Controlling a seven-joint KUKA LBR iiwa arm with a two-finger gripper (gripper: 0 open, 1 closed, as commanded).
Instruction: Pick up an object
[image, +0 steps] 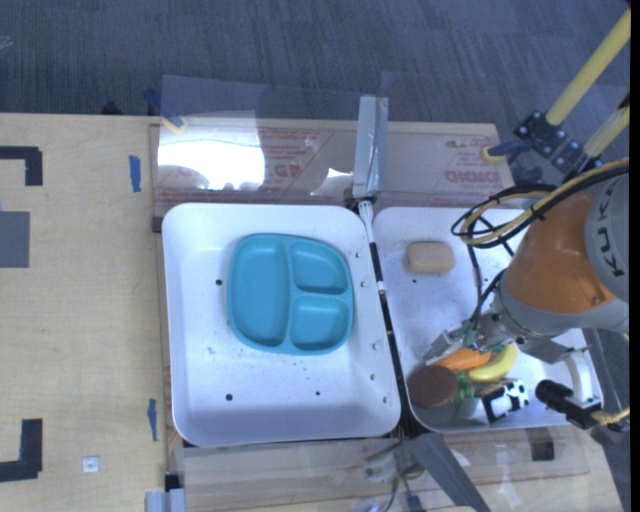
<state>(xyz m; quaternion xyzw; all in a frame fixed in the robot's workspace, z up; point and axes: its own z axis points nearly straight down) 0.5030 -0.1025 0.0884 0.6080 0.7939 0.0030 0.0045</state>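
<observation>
In the camera view the arm (560, 265) reaches down into the right bin (432, 300). Its gripper (468, 345) sits low over a cluster of toy food at the bin's front: an orange carrot-like piece (462, 359), a yellow banana (495, 366), a brown round disc (432, 385) and a small black-and-white item (506, 399). The gripper touches or hovers just above the orange piece; I cannot tell which. A tan bread-like lump (430, 258) lies alone at the back of the same bin.
The left bin (200, 380) holds a blue divided plate (291, 293). A metal divider (370, 145) stands behind the seam between the bins, with clear plastic sheeting beside it. Cables (495, 215) loop over the right bin's back corner.
</observation>
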